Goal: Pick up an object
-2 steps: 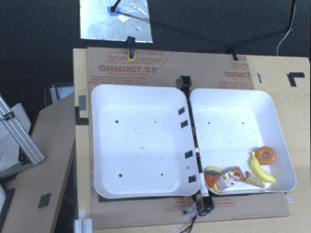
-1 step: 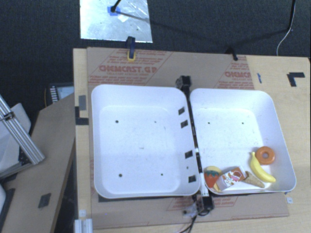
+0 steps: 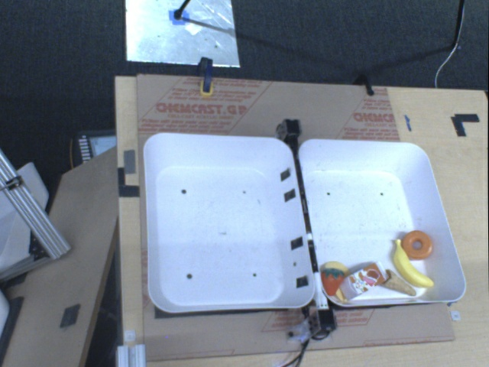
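Objects together in the right bin's near corner.
A banana (image 3: 411, 264), an orange ring (image 3: 417, 244), a red-white packet (image 3: 362, 280) and a tomato-like piece (image 3: 333, 277) lie in the right bin (image 3: 359, 167); the left bin (image 3: 221, 151) stands beside it.

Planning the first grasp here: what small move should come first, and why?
Probably bring the arm in over the right bin toward its near corner, above the banana. The toys are all clustered there, and the banana lies more exposed than the tomato and packet pressed together.
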### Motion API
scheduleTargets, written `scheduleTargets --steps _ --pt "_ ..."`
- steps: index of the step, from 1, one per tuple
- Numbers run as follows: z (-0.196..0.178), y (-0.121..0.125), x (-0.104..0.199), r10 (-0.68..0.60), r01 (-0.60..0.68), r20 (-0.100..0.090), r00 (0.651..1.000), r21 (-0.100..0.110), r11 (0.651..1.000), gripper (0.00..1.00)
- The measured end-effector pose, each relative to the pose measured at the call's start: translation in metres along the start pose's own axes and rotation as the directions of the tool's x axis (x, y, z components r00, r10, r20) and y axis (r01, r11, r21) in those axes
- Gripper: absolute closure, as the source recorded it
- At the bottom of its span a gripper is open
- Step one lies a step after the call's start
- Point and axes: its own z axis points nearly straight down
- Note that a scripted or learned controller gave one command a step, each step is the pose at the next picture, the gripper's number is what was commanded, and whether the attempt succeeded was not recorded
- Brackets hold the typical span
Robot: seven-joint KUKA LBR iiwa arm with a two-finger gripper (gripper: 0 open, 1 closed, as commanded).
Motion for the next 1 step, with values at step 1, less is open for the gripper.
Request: scheduleTargets --steps 1 --pt "-0.0001 0.0034 0.0000 0.000 0.000 0.000 1.000 0.000 1.000 1.00"
